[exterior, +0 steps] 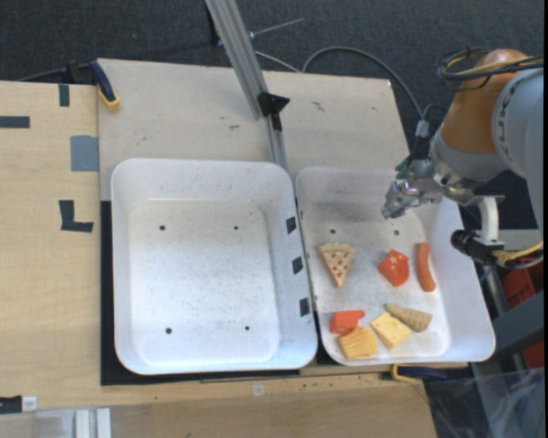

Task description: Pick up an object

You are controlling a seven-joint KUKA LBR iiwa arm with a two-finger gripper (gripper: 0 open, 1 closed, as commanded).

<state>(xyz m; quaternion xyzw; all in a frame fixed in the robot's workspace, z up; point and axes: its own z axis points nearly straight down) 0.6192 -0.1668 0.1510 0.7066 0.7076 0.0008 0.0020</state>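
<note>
The right bin [347, 190] holds several toy foods in its near half: a pizza slice [337, 263], a red strawberry-like piece [395, 268], an orange sausage [425, 266], a tan cone [410, 317], yellow cheese blocks [390, 329] [358, 343] and a small red-orange piece [347, 320]. My gripper [395, 204] hangs over the far right part of this bin, above and beyond the strawberry piece. Nothing shows between its fingertips, and their spacing is too small to read.
The left bin [201, 263] sits beside the right one. A slanted metal pole [242, 48] rises behind the bins. A blue-and-yellow clamp [105, 85] sits at the bench's far left corner. Cables run behind the arm.
</note>
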